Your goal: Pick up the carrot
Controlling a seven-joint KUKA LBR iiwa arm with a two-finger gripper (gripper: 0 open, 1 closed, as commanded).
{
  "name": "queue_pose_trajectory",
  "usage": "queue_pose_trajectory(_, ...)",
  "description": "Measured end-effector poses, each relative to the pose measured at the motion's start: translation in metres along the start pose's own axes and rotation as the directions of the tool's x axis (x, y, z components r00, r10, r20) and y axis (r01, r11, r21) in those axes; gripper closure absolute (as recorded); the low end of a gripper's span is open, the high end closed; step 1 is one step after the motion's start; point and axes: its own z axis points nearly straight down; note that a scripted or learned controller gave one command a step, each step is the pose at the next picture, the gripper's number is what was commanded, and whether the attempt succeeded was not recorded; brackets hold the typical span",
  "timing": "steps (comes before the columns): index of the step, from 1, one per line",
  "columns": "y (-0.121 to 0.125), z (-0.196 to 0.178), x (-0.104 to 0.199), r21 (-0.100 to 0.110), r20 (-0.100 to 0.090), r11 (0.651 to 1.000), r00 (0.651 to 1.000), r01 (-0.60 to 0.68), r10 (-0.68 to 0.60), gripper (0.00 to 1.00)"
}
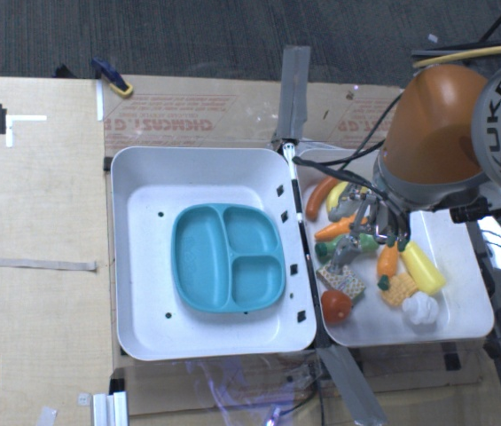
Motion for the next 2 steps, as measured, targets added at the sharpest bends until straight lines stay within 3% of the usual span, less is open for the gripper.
queue_pose_trajectory(1, -0.061, 0.100, -0.055, 0.001, -0.002, 0.984, 0.984, -0.176, 0.176, 0.00)
queue_pose_trajectory(2, -0.067, 0.099, -0.017, 0.001, -0.002, 0.947, 0.947, -0.323, 0.323, 0.00)
